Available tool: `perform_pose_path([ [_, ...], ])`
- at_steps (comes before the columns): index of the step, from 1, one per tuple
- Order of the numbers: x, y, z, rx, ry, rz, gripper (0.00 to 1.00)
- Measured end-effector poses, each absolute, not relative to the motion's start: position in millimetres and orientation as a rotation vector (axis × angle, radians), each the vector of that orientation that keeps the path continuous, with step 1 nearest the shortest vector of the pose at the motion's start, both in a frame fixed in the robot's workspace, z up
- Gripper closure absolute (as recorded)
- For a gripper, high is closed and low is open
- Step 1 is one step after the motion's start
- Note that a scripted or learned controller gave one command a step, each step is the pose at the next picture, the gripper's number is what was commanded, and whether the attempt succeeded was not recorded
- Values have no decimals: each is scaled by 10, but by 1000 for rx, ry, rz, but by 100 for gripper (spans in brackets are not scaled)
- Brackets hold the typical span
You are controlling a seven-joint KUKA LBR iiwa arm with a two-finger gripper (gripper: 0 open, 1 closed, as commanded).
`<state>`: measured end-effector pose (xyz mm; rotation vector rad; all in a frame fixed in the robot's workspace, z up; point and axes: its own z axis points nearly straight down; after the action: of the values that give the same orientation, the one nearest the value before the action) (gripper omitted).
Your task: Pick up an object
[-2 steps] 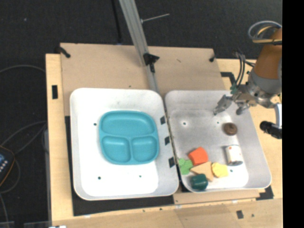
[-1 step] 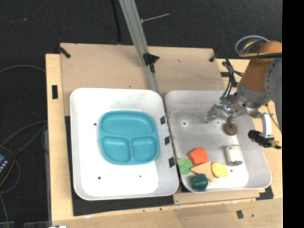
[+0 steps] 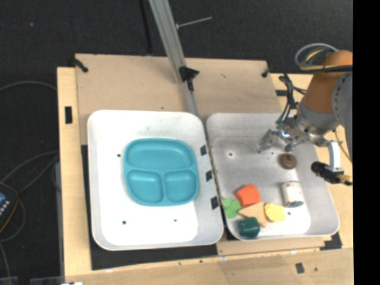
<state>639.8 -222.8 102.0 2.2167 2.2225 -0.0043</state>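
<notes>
The right bin (image 3: 237, 129) holds several small objects. A brown round piece (image 3: 288, 161) lies near its far right, and a white cylinder (image 3: 291, 193) lies below that. An orange block (image 3: 248, 193), a light green piece (image 3: 230, 206), a tan piece (image 3: 254, 211), a yellow piece (image 3: 275, 212) and a dark green piece (image 3: 249, 227) cluster at the front. My gripper (image 3: 278, 145) hangs low over the back right of this bin, just up and left of the brown piece. It is open, with nothing between its fingers.
The left bin (image 3: 107, 218) carries a teal divided plate (image 3: 160, 171). A slanted metal pole (image 3: 172, 40) rises behind the bins. The arm's orange band (image 3: 323, 91) and cables stand over the right bin's far right corner.
</notes>
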Motion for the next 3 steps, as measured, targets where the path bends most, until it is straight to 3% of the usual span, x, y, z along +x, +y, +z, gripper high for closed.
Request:
perform_pose_path([
  [1, 6407, -2237, 1138, 2211, 2223, -4, 100],
  [3, 6520, -2205, 2090, 2212, 2221, 5, 100],
])
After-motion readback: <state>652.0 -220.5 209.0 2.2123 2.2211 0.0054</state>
